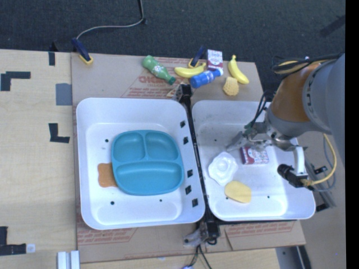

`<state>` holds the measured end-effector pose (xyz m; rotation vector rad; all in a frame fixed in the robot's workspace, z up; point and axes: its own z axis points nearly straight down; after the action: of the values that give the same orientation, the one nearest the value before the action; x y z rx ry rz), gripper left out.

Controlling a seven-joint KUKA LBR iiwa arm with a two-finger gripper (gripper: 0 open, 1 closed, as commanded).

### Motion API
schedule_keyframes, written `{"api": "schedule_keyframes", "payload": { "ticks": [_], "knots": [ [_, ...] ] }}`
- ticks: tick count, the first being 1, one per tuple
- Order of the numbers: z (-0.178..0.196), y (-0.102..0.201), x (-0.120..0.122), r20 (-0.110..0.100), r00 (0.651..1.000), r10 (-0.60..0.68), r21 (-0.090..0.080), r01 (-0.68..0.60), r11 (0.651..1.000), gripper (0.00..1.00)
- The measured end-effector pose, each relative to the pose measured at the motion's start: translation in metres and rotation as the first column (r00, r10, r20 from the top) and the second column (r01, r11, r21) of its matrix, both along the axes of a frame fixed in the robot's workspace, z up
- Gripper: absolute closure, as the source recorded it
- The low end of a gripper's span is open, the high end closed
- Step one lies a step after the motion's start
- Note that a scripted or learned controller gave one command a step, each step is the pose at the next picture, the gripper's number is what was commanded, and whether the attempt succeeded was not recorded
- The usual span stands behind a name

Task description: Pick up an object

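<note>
The right bin (pixel 291 206) holds a white fried-egg toy (pixel 222 167), a yellow chip-shaped piece (pixel 238 192) and a small red and white packet (pixel 255 155). My gripper (pixel 250 142) hangs low over the middle of this bin, just above the packet's upper edge and to the upper right of the egg toy. The wrist partly hides the packet, and I cannot see whether the gripper touches it. In the left bin (pixel 90 116) a blue divided plate (pixel 147 162) lies over an orange toast piece (pixel 104 175) that sticks out at its left.
Behind the bins, on the cardboard, lie a green bottle (pixel 157 69), two toy bananas (pixel 189 70) (pixel 238 70), a blue bottle (pixel 203 78), a small red carton (pixel 215 58) and a yellow piece (pixel 230 86). A black divider (pixel 190 150) runs between the bins.
</note>
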<state>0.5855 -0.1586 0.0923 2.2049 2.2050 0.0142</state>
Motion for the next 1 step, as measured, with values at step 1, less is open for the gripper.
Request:
{"api": "schedule_keyframes", "payload": {
  "ticks": [1],
  "knots": [
    [-0.0006,0.0179,-0.0263,0.0,1.0,0.0,-0.001,0.0,1.0,0.0]
  ]
}}
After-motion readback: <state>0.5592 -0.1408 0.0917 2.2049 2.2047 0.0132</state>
